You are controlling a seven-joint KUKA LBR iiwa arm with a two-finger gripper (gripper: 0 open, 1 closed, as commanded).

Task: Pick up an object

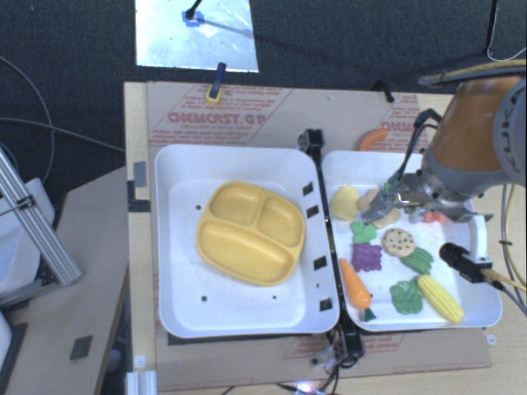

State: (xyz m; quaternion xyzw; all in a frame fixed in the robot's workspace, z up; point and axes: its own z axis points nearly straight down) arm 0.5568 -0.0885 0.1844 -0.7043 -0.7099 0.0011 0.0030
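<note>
The grey arm (pixel 482 130) with its orange band comes in over the right-hand white bin (pixel 486 307), and every place below is given against that bin. The tool (pixel 380 206) hangs low over the bin's upper left part, just beside a pale yellow rounded piece (pixel 346 202) that lies against the bin's left wall; I cannot tell how the tool stands, wide or narrow, since its tips blur into the toys beneath, and nothing is plainly seen gripped. Below the tool, near the bin's middle, sits a small green leafy piece (pixel 363 231), with a purple bunch of grapes (pixel 367 257) just under it and a round cookie (pixel 398 241) to its right. A green pod-like piece (pixel 418 260) touches the cookie's lower right edge. Along the bin's left wall, toward the lower corner, lies an orange carrot (pixel 354 283). In the bin's lower right part rest a green broccoli (pixel 406 296) and a yellow corn cob (pixel 439 297), side by side. An orange piece (pixel 371 139) lies on the tabletop (pixel 239 115) just beyond the bin's far rim. Left of this bin, the other white bin (pixel 177 245) holds a yellow divided tray (pixel 251 232)
</note>
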